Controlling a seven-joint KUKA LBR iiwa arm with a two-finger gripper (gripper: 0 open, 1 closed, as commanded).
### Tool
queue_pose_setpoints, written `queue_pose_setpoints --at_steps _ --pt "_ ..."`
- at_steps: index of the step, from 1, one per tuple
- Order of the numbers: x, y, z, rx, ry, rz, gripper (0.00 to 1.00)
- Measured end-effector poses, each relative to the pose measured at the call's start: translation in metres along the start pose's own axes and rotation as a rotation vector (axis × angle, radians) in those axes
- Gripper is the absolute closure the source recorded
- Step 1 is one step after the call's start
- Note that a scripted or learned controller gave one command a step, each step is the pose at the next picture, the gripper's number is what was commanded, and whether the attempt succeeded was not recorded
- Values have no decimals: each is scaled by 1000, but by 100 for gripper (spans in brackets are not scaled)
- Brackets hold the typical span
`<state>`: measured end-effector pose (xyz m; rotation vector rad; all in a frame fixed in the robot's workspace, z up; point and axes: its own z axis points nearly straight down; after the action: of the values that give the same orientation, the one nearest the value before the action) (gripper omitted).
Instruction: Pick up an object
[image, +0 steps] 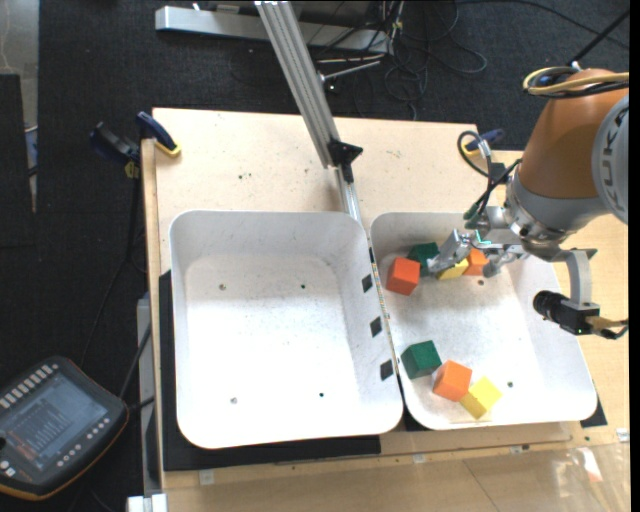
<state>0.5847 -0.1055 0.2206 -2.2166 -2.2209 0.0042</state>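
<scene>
Bench, right bin: gripper low over upper-centre blocks, finger state indiscernible; grasp underway, lift pending.

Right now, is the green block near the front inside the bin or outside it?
Inside. The green block sits on the right bin's floor, beside its left wall.

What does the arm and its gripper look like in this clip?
The arm is bulky and rounded, with an orange band and grey casing beside it. Yellow and dark cables loop over its top. The gripper is a small metallic assembly, with a black fitting hanging on a grey bracket alongside.
</scene>
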Motion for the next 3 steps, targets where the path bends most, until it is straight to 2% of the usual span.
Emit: queue_pose_setpoints --at_steps 1,2,3 --pt "0 0 -2 -3 0 2 0" --pt "-5 0 61 2 -1 3 0" --pt "-13 -3 109 1 -1 4 0"
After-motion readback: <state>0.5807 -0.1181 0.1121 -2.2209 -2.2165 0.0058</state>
